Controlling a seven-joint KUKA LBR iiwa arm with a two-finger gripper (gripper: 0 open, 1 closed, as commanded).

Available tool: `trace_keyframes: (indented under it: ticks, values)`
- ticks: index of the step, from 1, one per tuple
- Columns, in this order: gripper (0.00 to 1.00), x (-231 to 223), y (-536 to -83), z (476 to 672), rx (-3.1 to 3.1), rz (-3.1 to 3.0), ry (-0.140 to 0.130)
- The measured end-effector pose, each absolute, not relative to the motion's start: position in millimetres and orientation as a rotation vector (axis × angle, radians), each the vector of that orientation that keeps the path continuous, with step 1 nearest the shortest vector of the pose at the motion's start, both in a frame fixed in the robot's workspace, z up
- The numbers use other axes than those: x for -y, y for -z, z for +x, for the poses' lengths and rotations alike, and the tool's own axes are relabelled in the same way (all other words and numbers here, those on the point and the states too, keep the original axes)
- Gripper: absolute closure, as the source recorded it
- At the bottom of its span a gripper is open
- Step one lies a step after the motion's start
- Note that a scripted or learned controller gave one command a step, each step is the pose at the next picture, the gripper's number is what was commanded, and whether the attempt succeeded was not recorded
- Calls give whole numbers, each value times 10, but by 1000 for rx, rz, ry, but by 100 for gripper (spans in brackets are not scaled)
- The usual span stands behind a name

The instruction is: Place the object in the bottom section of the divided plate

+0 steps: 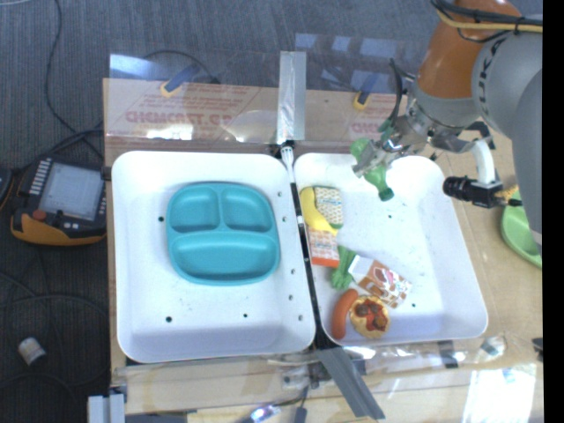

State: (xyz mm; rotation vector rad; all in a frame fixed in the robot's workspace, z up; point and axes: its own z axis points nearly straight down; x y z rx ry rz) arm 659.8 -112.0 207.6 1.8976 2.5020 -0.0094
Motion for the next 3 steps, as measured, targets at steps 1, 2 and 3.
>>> trace_keyframes:
  ticks: [1, 2, 3]
  values:
    - [100, 1118, -1339, 6629, -2350, 2118, 25]
    - [100, 199, -1827, 6426, -2528, 1868, 4]
    - [100, 315, -2289, 6293, -2472, 1940, 2]
